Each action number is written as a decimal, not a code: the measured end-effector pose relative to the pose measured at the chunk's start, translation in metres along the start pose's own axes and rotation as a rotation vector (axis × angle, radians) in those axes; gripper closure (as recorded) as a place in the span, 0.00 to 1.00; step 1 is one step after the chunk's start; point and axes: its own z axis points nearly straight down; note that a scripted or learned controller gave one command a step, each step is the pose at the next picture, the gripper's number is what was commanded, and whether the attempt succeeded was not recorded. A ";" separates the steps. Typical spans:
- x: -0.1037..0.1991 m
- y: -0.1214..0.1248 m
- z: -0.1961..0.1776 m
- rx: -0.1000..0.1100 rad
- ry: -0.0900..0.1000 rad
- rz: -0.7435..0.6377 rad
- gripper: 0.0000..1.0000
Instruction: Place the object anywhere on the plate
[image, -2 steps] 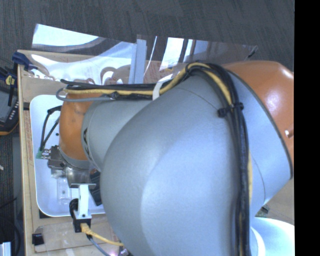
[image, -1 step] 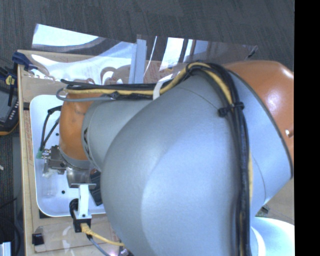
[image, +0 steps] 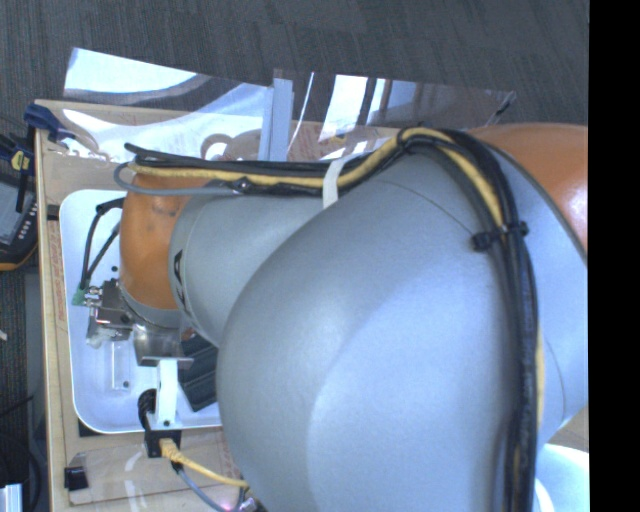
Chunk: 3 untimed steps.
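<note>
Camera view: at left, the white bin (image: 75, 300) holds the wrist and gripper (image: 120, 335), reaching down over its floor. Its grip cannot be told, nor can the object or plate. Rightward, the grey arm (image: 400, 350) looms large.

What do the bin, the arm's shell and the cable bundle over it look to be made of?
Bin: likely plastic, white and smooth, with a rounded moulded corner and soft sheen.
Arm shell: painted metal or hard plastic, can't tell which; matte grey with even shading.
Cable bundle: rubber or plastic jacketed, black and yellow, cinched by a black tie.
</note>
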 end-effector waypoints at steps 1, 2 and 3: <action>-0.032 0.006 -0.030 -0.003 0.000 -0.089 0.00; -0.010 0.002 0.094 0.001 0.000 0.332 0.00; -0.052 0.084 0.094 0.002 0.000 0.386 0.00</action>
